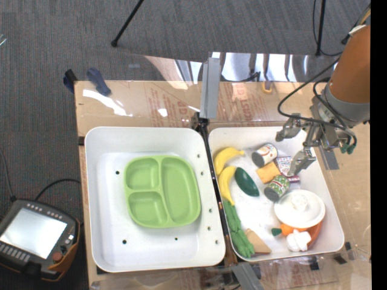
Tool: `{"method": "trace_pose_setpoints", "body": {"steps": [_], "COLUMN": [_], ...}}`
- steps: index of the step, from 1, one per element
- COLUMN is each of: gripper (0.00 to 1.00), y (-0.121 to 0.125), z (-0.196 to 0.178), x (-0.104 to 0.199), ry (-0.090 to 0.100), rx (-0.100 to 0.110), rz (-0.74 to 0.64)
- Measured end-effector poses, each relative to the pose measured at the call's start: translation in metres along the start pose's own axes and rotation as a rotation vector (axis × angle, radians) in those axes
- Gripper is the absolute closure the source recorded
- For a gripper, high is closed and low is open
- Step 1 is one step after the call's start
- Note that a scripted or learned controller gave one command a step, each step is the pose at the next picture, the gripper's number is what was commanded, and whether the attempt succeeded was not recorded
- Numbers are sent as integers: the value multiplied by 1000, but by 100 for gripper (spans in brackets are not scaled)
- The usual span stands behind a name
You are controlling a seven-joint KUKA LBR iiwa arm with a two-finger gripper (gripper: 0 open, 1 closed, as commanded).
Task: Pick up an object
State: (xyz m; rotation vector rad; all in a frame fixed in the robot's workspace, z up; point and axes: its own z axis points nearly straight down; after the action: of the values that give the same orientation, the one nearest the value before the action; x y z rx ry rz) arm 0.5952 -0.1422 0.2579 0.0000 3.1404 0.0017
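Camera view: claw (296, 145) spread apart, unladen, above a small grey-and-white can (264, 155) lying tipped.

Dark grey ribbed carpet floor (181, 17), brown desk (151, 101) under glare, thin black stand legs (130, 14) at twelve o'clock, handheld screen pendant (36, 237) at eight o'clock

Robotics lab: tripod legs (130, 14) on carpet, teach pendant (37, 239), cardboard-topped bench (145, 104).

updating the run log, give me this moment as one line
stage: reach | gripper: open, above right bin, holding nothing | nearest: small cans | left bin: green divided plate
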Motion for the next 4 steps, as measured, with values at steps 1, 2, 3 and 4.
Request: {"method": "trace_pose_setpoints", "body": {"steps": [1,2,3,4], "gripper": [0,0,0,100], "y": [5,-40,-65,-61], "z": [93,169,170,161], "x": [-31,-7,73,71], "ry": [11,-3,1,0], "rx": [-2,-1,0,-4], "rz": [4,17,106,100]}}
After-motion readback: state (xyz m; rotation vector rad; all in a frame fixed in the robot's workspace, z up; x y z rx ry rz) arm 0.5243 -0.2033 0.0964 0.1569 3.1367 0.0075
